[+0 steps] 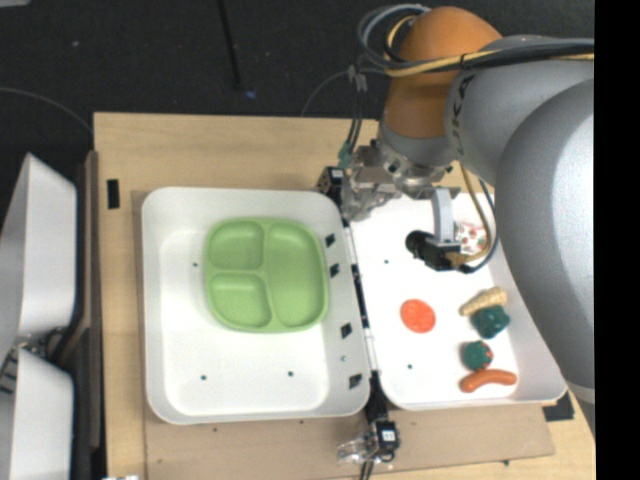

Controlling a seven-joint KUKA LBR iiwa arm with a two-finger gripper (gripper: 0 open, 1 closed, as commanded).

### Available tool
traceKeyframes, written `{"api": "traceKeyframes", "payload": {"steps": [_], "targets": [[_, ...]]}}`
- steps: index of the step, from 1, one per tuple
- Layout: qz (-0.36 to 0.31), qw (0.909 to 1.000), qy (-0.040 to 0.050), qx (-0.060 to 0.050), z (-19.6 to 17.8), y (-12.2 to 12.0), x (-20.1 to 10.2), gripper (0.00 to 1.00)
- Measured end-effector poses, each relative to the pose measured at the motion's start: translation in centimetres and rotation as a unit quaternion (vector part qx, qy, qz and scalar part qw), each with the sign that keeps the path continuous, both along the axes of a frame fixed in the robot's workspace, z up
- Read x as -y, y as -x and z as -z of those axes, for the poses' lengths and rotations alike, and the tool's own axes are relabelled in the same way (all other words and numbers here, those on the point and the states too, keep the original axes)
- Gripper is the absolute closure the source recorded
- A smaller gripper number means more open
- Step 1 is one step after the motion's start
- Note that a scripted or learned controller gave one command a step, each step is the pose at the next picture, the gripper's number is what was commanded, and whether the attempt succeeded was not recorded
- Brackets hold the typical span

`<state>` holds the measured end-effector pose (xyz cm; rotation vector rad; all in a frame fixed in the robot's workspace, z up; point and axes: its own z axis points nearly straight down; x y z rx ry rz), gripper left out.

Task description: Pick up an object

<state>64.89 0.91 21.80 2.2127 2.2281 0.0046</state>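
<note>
Five small things lie in the right-hand bin [388, 286]: an orange disc [418, 315], a tan piece [483, 301], a teal lump [491, 321], a green lump [476, 354] and an orange sausage [487, 378]. The gripper [354, 198] hangs at the bin's far left corner, well apart from them. I cannot tell if it is spread or closed.

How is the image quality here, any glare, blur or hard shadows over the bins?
Camera view: the light is soft and even, with no hard shadow around the green plate; the left bin and right bin read bright white without blown-out glare; the grey arm, close to the lens, looks soft; the small orange disc is slightly fuzzy.
</note>
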Motion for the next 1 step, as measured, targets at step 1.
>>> {"api": "traceKeyframes", "payload": {"steps": [1], "targets": [[-0.001,1.0000,-0.0004,0.000,-1.65,-1.31,-6.08,1.00]]}}
